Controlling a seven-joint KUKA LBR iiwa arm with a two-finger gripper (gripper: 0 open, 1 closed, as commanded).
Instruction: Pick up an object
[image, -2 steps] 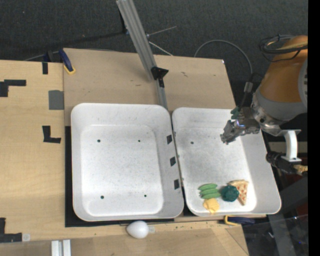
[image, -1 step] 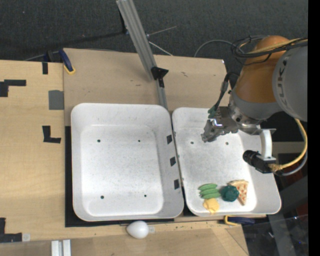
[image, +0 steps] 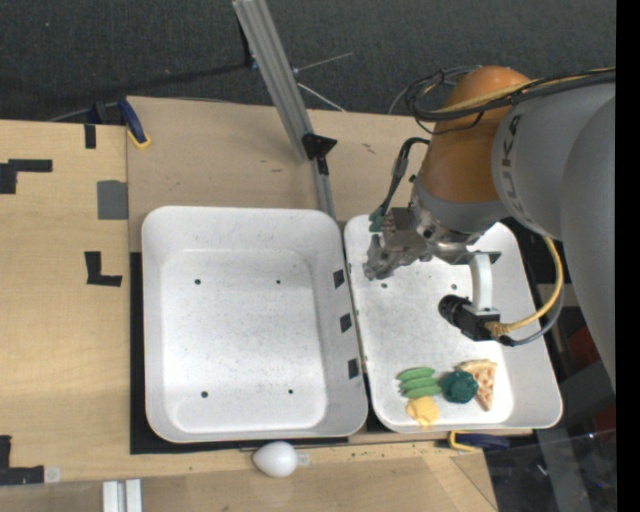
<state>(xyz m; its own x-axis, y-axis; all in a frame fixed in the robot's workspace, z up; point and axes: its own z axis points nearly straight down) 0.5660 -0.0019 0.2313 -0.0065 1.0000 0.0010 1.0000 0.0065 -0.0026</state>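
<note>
Camera view puts my gripper (image: 382, 262) at the right bin's (image: 535, 400) far-left end, jaw state I cannot tell, toy food cluster (image: 445, 385) lying well toward the near edge.

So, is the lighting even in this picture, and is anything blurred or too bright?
Camera view: the left bin and right bin are brightly lit, their white rims nearly washed out; the toy pieces stay distinguishable but soft; the gripper is dark and slightly blurred; the floor above the bench is dim.
</note>
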